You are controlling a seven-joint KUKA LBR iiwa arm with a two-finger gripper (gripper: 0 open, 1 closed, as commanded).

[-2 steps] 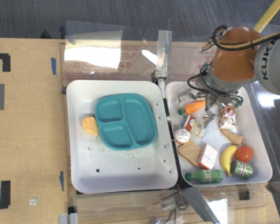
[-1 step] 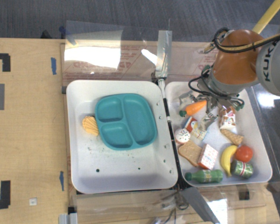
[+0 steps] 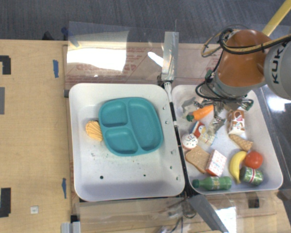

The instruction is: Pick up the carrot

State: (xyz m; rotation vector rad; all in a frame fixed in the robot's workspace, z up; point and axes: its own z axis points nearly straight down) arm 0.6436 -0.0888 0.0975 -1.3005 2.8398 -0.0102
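Note:
The carrot (image 3: 202, 112), orange with a green tip pointing left, lies at the upper left of the right bin (image 3: 273, 144). The arm's orange band and wrist hang over the bin's top edge. The gripper (image 3: 217, 114) reaches down right beside the carrot's thick end, close to or touching it. Dark wrist parts and cables cover the spot where the two meet, so I cannot see whether the carrot sits in the gripper.
The right bin also holds a small carton (image 3: 236, 122), a cone wedge (image 3: 241, 142), a banana (image 3: 236, 165), a tomato (image 3: 254, 158), a can (image 3: 252, 176), a green bottle (image 3: 212, 182) and bread (image 3: 198, 158). The left bin (image 3: 82, 169) holds a teal divided plate (image 3: 131, 125) and a yellow shell (image 3: 93, 130).

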